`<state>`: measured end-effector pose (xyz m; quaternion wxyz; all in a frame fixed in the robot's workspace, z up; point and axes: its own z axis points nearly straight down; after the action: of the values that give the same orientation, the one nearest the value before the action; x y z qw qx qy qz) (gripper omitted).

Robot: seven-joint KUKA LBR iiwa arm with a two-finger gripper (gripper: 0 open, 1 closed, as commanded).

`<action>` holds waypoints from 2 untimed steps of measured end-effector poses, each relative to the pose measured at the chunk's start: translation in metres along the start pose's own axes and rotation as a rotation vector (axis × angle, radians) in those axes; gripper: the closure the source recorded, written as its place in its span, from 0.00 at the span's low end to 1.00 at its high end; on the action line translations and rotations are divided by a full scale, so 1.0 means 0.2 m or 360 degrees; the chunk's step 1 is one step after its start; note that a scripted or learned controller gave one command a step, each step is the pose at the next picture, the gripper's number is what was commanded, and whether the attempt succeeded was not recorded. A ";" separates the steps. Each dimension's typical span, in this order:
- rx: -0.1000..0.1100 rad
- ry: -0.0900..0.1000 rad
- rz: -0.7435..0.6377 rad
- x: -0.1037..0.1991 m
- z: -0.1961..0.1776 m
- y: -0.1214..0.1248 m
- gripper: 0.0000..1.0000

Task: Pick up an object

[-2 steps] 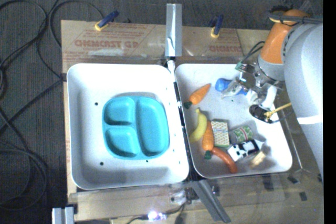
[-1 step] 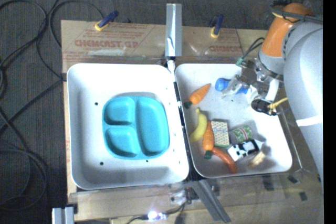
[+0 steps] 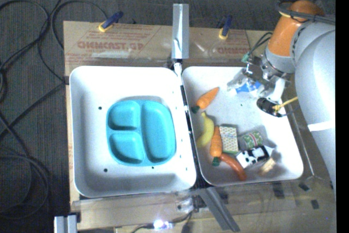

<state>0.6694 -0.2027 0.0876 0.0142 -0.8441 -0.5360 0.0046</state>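
My gripper [image 3: 255, 76] hangs over the far right corner of the right bin [image 3: 294, 142]. A small white and blue thing [image 3: 243, 85] sits right at its tip, and I cannot tell whether it is gripped. Left of it in the same bin lies an orange carrot [image 3: 207, 98]. Nearer the front are a yellow banana [image 3: 206, 129], a second carrot [image 3: 216, 142], a green-edged card box [image 3: 229, 138], a small grey-green box [image 3: 252, 139], a black-and-white cow toy [image 3: 254, 156] and a red chili [image 3: 235, 166].
The left bin [image 3: 87, 95] holds a blue divided plate [image 3: 142, 131]. A raised divider [image 3: 185, 117] separates the two bins. The grey arm [image 3: 322, 90] covers the right bin's right wall. Clamps and cables lie behind the bins.
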 end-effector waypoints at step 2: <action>0.0000 -0.0007 0.0003 -0.01 -0.03 0.00 0.00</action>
<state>0.6686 -0.2042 0.0936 0.0130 -0.8445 -0.5353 0.0063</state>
